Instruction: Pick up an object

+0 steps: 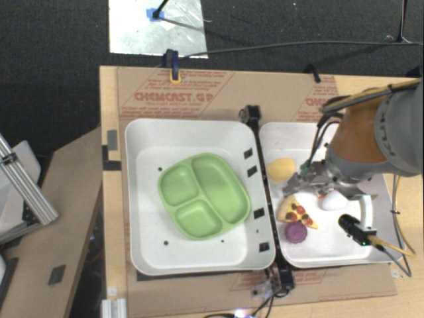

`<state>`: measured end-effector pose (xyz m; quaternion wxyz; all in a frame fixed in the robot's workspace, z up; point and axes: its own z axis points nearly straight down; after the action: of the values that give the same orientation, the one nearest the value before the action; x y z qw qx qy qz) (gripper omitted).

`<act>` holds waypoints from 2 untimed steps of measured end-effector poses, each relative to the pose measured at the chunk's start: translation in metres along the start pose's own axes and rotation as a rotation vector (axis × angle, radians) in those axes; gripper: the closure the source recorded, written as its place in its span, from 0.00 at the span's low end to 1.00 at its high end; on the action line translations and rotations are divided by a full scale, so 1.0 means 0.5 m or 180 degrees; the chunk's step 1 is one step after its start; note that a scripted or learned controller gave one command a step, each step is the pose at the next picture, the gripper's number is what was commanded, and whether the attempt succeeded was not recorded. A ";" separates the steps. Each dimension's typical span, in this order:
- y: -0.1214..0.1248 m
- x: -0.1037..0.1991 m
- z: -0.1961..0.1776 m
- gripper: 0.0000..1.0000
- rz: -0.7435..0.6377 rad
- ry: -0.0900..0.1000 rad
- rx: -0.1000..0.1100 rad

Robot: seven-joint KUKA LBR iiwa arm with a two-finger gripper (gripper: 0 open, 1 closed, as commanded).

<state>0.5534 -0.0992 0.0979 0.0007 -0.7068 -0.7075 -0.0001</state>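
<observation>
My gripper hangs low over the middle of the right bin, under the grey wrist with its orange band. Just left of it lies a yellow rounded object near the bin's left wall. A pizza-slice toy lies in front of the gripper, with a purple object touching its near side. A small white object sits right under the wrist, partly hidden by it. I see nothing held in the gripper.
The left bin holds a green divided plate at its middle. A black divider with clips runs between the bins. The arm covers the right bin's far right part.
</observation>
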 end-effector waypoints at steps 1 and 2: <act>0.003 -0.002 -0.026 1.00 0.0003 -0.0004 -0.0013; 0.018 0.003 -0.117 1.00 -0.0010 -0.0006 -0.0022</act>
<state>0.5624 -0.0979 0.1564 -0.0024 -0.7057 -0.7085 -0.0019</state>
